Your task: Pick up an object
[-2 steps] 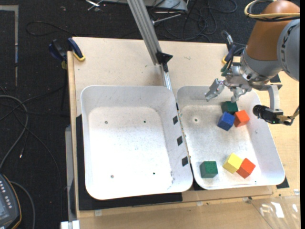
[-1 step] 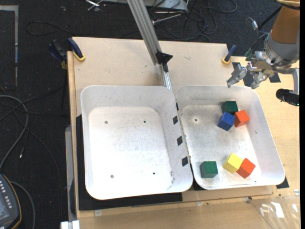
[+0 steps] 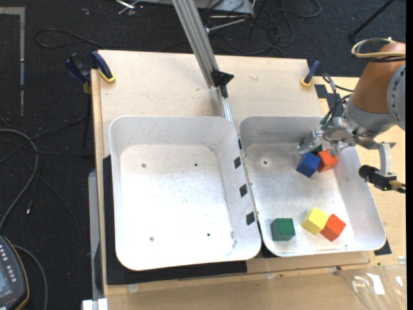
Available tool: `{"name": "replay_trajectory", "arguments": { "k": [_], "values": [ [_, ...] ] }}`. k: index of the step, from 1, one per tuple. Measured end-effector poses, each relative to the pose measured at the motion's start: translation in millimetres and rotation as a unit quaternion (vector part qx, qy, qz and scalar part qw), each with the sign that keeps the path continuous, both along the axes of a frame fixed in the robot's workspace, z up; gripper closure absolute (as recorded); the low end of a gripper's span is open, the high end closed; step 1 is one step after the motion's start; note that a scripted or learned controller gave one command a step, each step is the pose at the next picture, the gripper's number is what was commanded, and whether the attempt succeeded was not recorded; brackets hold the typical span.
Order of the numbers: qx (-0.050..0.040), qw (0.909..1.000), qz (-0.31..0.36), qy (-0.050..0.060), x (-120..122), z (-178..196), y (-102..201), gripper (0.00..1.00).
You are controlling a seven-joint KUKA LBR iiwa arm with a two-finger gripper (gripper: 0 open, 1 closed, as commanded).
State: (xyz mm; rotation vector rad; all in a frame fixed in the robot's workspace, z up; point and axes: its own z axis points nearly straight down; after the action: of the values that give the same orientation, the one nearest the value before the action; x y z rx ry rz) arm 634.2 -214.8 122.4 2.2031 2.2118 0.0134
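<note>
Right bin [image 3: 361, 237] carries five blocks: green [image 3: 282, 228], yellow [image 3: 315, 219], two orange, one blue [image 3: 308, 165]. Gripper [image 3: 317, 144] hovers at blue's twelve o'clock; grip state unclear.

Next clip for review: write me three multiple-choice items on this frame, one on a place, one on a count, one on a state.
1. Which bin holds the blocks?
A. the left bin
B. the right bin
C. both bins

2. How many blocks are there?
A. three
B. five
C. seven

3. How do the yellow and nearer orange blocks lie?
A. side by side, touching
B. stacked
C. in opposite corners

Key:
1 B, all lie in the right bin.
2 B: blue block, orange block beside it, green block, yellow block, nearer orange block.
3 A, their sides meet on the bin floor.
The gripper hangs above the blue block.
</note>
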Motion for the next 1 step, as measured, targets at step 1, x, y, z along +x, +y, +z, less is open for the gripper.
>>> {"name": "replay_trajectory", "arguments": {
  "k": [1],
  "values": [
    [0.0058, 0.9999, -0.001, 0.010, -21.7, -16.4, 23.9, 0.00]
  ]
}}
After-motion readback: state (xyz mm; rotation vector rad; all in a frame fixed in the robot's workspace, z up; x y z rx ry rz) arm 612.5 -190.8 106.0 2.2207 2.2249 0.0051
